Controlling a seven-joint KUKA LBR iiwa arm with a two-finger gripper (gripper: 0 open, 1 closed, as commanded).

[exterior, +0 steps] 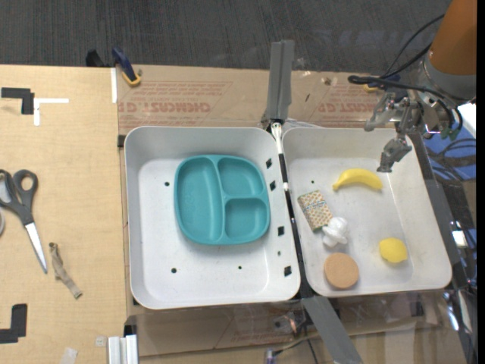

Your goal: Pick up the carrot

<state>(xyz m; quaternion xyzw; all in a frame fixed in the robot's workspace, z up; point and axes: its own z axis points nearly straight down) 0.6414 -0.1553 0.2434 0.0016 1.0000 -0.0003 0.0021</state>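
My gripper (394,155) hangs over the far right part of the right bin (432,203), just right of and a little above a yellow banana (358,179). It holds nothing that I can make out. In the same bin lie a tan speckled block (314,208), a small white crumpled item (334,231), a round tan disc (341,270) and a yellow lemon (392,250). None of these is touching the gripper.
The left bin (144,226) holds a teal divided plate (223,199). Scissors (24,207) lie on the cardboard at the far left. A grey divider bar (280,82) runs between the bins at the back. Cables (402,59) trail from the arm at the upper right.
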